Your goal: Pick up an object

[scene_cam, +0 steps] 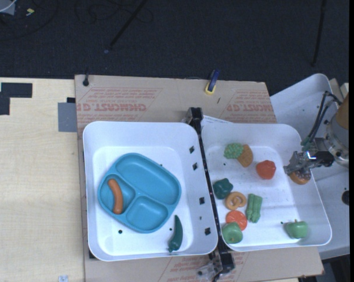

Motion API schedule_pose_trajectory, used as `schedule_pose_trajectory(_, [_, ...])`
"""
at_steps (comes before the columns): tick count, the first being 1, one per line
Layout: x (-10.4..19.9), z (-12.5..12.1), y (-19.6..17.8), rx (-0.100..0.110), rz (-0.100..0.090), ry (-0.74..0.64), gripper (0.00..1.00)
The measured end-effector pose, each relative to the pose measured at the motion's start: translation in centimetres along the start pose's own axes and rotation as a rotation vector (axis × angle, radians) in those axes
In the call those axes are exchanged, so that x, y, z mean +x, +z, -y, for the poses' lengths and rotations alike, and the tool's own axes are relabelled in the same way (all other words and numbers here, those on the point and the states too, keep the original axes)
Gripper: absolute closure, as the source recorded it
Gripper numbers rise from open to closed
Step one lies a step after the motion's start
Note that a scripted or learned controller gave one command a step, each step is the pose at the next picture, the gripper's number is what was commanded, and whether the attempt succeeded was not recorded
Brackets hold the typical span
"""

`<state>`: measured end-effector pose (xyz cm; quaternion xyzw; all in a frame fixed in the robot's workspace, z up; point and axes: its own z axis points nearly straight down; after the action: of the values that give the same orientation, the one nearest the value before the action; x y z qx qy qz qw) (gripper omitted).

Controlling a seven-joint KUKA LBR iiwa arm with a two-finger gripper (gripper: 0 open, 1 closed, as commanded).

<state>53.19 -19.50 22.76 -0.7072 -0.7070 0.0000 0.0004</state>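
Note:
My gripper [299, 169] hangs over the right rim of the right bin [283, 135]. A small orange-brown piece [300, 179] shows between its fingertips, above the rim, and the fingers look shut on it. In the same bin lie a green leafy piece [233, 151] with an orange piece [246, 156] beside it, a red tomato [266, 169], a dark green pepper [222, 188], an orange ring [236, 200], a green cucumber [253, 208], a red piece [236, 218] and two green fruits [232, 234] [296, 229].
The left bin [106, 140] holds a blue divided plate [147, 187] with an orange sausage [115, 195] in one compartment, and a dark green chili [176, 235] near the front wall. A black divider [203, 175] runs between the bins.

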Motion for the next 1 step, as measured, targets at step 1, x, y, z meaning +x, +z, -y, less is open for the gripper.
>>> schedule_pose_trajectory(1, [5.62,0.94,-0.86,0.002,-0.003,-0.004,1.0])
